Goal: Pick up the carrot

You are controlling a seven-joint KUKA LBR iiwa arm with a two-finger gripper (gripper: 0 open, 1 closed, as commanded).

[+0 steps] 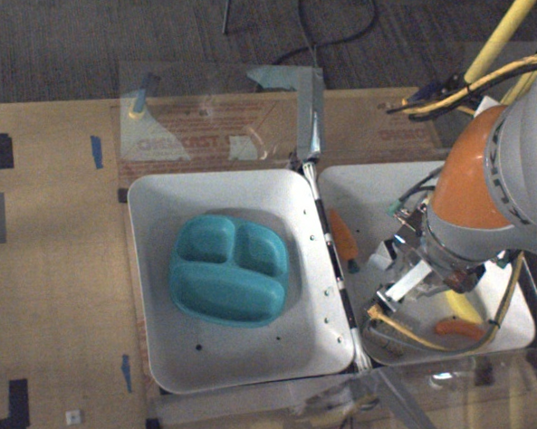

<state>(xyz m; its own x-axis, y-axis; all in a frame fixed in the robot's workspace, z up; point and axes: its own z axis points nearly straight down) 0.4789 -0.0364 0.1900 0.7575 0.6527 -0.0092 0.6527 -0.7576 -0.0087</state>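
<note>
Arm (489,182): grey with an orange band, reaching in from the right, over the right bin.
Gripper (393,294): low in the right bin (366,180), near its front left corner; whether open or closed, cannot tell, since the wrist and cables cover the tips.
Carrot (342,234): orange, lying along the left wall of the right bin, just beside the divider; apart from the gripper, not held.
Second orange piece (459,329): at the front of the right bin, below the wrist; possibly another vegetable, too blurred to name.
Yellow item (465,308): partly hidden under the wrist, just above the orange piece.
Left bin (150,207): white, beside the right bin.
Teal tray (228,269): three compartments, resting in the middle of the left bin.
</note>
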